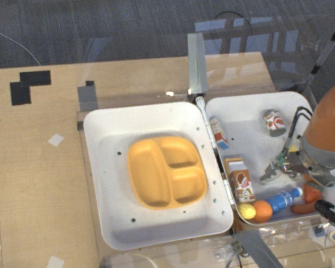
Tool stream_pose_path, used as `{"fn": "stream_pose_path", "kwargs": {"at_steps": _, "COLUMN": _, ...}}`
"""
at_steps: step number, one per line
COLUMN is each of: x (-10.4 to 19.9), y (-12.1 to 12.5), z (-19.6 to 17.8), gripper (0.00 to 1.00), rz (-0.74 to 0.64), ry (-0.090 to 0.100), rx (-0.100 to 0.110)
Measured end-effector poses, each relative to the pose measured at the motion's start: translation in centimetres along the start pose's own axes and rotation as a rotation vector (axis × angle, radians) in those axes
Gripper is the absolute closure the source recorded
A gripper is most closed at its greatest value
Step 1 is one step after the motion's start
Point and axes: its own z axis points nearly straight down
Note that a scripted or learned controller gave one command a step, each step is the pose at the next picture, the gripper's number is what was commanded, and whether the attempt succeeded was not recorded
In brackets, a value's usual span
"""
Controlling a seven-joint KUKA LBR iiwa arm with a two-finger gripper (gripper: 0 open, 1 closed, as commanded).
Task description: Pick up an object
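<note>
The gripper [269,174] hangs empty, fingers slightly apart, over the right bin [244,115]. Nearest lies a blue bottle [283,200], white-capped, on its side near the front wall.

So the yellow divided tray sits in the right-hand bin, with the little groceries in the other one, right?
Not quite. The camera view shows the yellow divided tray lying in the left bin. The little groceries, such as the blue bottle and the orange, are in the right bin.
</note>
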Motion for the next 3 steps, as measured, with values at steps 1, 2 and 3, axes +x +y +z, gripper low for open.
{"fn": "stream_pose_path", "kwargs": {"at_steps": 1, "x": -3.6, "y": 1.5, "z": 0.0, "gripper": 0.0, "rz": 0.216, "ry": 0.01, "rx": 0.004}}
{"fn": "stream_pose_path", "kwargs": {"at_steps": 2, "x": -0.8, "y": 7.4, "z": -0.3, "gripper": 0.0, "rz": 0.454, "ry": 0.004, "rx": 0.014}}
{"fn": "stream_pose_path", "kwargs": {"at_steps": 3, "x": 0.9, "y": 5.9, "z": 0.2, "gripper": 0.0, "rz": 0.778, "ry": 0.001, "rx": 0.007}}
